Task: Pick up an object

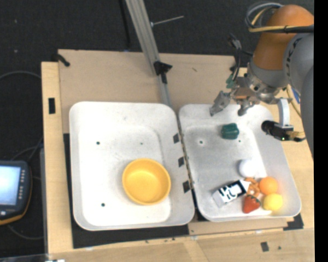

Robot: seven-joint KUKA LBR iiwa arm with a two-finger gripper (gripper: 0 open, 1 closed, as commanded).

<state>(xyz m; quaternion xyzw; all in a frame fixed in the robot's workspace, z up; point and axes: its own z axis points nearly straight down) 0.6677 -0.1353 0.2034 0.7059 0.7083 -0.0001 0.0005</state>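
My gripper hangs over the far edge of the right bin, fingers spread open with nothing between them. Just below it in the bin lies a small dark green block. Lower in the same bin sit a white ball, an orange fruit, a yellow lemon, a red strawberry-like piece and a black-and-white box. A yellow bowl rests in the left bin.
A slanted metal pole runs from the top down to the gap between the bins. A handheld screen unit lies at the far left off the bench. The wooden bench borders both bins.
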